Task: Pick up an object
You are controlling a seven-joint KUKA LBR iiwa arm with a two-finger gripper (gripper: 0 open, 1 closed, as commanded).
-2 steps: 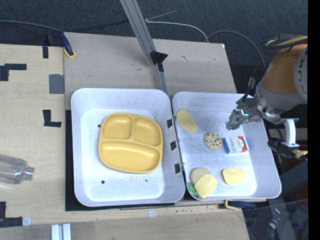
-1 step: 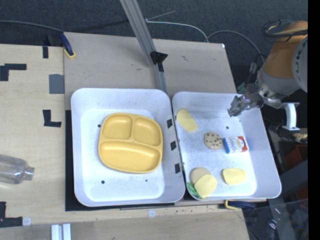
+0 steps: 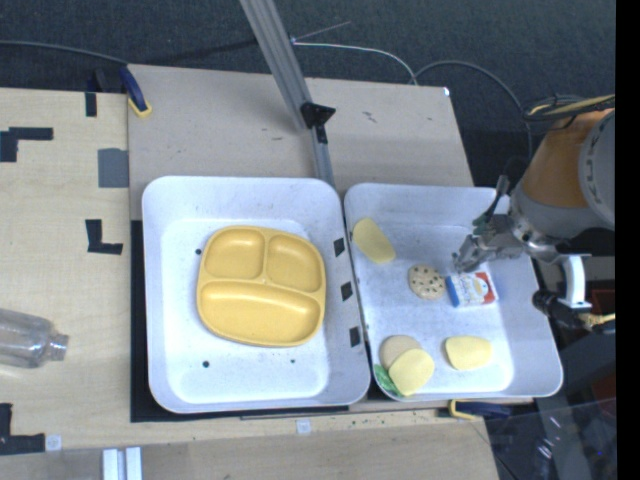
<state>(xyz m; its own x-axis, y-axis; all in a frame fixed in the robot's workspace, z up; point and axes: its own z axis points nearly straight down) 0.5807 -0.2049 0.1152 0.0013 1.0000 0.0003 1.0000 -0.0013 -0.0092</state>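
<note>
1. Camera view, from above and at a slant: we see two white bins side by side, the left bin [image 3: 160, 268] and the right bin [image 3: 530, 358], their inner walls touching.
2. We see the arm [image 3: 565, 173] reaching in from the right, with the gripper [image 3: 470, 255] low over the right bin's upper right part.
3. We cannot tell whether it is spread or closed; the tip is too small and dark to read, and we see nothing clamped in it.
4. The carton [image 3: 470, 289], a small blue, white and red pack, lies just below the gripper, at most touching its tip; we cannot tell which.
5. The cookie [image 3: 427, 282] lies just left of the carton, near the bin's middle.
6. A yellow piece [image 3: 373, 240] lies toward the upper left, close to the shared wall.
7. Along the near wall we see a yellow wedge [image 3: 468, 352], and left of it a yellow round [image 3: 411, 370] overlapping a tan round [image 3: 397, 348], with a green scrap [image 3: 384, 380] at the corner.
8. Open floor shows above the gripper toward the far wall, and between the carton and the wedge.
9. The left bin bears a yellow tray [image 3: 262, 284], with bare floor all round it.
10. A clear bottle [image 3: 28, 338] lies on the bench at far left.
</note>
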